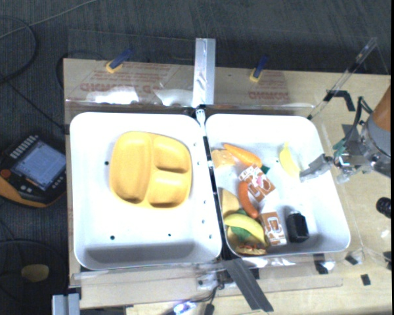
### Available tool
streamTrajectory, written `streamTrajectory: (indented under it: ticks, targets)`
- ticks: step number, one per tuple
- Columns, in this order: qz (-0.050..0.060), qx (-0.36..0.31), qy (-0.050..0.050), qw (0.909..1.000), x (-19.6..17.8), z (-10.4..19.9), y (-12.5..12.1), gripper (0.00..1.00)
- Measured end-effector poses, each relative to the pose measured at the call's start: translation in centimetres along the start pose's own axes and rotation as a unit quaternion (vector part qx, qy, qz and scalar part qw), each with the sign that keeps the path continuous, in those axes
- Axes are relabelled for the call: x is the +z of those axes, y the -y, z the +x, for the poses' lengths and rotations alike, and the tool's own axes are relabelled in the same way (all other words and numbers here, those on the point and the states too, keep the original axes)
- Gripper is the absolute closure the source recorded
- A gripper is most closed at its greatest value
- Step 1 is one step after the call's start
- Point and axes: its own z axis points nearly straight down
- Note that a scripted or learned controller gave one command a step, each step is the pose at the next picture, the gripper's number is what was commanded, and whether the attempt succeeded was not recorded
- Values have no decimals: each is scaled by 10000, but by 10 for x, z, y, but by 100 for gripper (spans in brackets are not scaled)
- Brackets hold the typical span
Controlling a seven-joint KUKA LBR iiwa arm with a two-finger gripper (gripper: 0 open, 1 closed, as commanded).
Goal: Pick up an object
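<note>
Camera view is showing a yellow tray (150, 169) sitting in the left bin (92, 241), toy food crowding the right bin (328, 241): a carrot (240, 153), a banana (244, 227), a black block (297, 226). Nothing is being lifted; the gripper (313, 167) is hovering at that bin's right rim (the reach seems to be starting). Next it needs a descent onto one piece. Whether it is wide or narrow, I cannot tell; the arm is cut off.

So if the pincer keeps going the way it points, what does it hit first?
Probably the pale yellow piece: the pincer points left into the right bin, just beside it. Its height above the bin is unclear.
</note>
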Motion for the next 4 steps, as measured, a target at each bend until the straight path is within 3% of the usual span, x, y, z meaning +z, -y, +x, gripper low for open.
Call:
streamTrajectory:
  ticks: [1,2,3,4]
  targets:
    - [-22,184,18,9998,109,24,-65,0]
    - [-5,-637,21,9980,40,25,-67,0]
    - [-141,-551,65,9984,124,37,-124,0]
    - [-180,-910,48,9957,138,81,-143,0]
